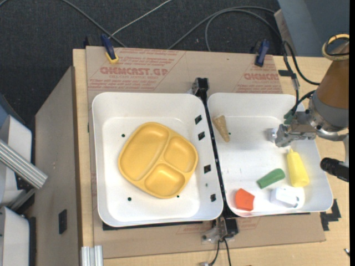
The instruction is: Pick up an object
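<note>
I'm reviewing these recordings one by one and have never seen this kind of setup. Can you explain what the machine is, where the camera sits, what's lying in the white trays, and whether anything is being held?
One fixed camera looks down at a slant on a bench with two shallow white bins. The grey arm with an orange band is a robot arm reaching in from the right; its gripper hangs over the right bin.

The left bin holds a yellow divided plate. The right bin holds a tan cone-shaped piece, a yellow object, a green piece, an orange piece and a white object.

Nothing appears between the gripper's fingers, so I would not call anything held.
</note>
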Robot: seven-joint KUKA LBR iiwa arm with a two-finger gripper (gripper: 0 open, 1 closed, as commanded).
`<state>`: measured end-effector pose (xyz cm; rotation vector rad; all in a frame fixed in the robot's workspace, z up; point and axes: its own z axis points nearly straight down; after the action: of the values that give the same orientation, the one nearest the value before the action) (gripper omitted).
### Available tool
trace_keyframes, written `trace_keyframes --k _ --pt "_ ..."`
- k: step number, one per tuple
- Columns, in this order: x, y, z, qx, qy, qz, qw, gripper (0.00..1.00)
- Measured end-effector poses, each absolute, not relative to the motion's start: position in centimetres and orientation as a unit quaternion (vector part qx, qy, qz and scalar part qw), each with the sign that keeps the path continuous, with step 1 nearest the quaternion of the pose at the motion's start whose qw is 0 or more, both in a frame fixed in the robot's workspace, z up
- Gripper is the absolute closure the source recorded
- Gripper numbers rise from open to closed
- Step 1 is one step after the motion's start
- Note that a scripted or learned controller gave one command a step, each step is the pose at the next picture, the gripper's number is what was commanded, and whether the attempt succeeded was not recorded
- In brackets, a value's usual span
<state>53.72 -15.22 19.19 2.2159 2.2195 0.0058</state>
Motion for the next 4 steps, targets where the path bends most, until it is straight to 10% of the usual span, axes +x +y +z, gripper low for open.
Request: trace_keyframes --k 2,4 --pt "53.2 -14.7 27.8 0.707 0.708 0.0014 0.002 1.0" --pt "57.3 -3.5 26.4 0.704 0.71 0.0015 0.0 1.0"
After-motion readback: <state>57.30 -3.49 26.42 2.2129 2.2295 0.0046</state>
